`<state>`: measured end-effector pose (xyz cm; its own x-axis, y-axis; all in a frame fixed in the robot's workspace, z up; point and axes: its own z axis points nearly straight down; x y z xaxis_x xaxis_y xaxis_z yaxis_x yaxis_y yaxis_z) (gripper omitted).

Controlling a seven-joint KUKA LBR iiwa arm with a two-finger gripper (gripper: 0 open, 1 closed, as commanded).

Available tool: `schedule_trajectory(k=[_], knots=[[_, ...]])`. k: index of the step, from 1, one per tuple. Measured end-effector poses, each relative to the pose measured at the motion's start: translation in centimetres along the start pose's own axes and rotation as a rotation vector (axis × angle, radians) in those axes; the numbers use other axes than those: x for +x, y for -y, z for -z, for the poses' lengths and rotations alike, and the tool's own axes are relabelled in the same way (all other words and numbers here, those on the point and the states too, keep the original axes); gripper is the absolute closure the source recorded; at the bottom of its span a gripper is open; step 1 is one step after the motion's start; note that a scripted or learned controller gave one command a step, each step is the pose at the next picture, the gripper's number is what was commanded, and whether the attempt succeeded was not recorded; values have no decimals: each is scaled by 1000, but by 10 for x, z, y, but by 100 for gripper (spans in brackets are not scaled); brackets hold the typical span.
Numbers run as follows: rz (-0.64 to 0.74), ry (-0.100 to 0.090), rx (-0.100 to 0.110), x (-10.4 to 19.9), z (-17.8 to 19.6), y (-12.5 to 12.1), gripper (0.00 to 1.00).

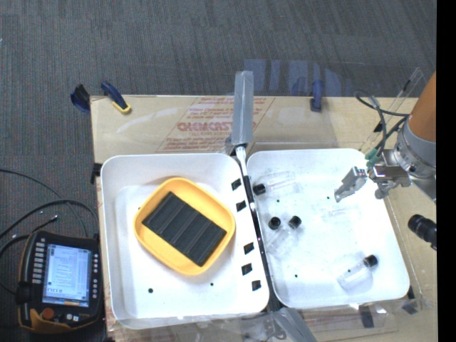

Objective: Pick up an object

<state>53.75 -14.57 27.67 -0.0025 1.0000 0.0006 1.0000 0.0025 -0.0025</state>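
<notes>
target: clear plastic vial with black cap (pixel 358 271), near right white bin (pixel 399 262) front corner | feel: light, stiff, slippery; grip mid-body | two-finger gripper (pixel 349 184): above bin, apparently empty, opening unclear

Dish (pixel 185 225) in left bin (pixel 114 184); small vials (pixel 283 222) in right bin (pixel 324 159).

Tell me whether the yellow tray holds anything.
Occupied: a dark ribbed slab lies flat inside the yellow tray, covering most of its floor.
</notes>
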Motion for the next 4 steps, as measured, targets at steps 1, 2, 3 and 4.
schedule_trajectory(k=[1, 2, 3, 4], knots=[[237, -1, 1, 73, -90, -25, 0], [267, 0, -2, 25, -189, -31, 0], [310, 2, -4, -37, -188, -81, 0], [6, -2, 0, -29, -188, -8, 0]])
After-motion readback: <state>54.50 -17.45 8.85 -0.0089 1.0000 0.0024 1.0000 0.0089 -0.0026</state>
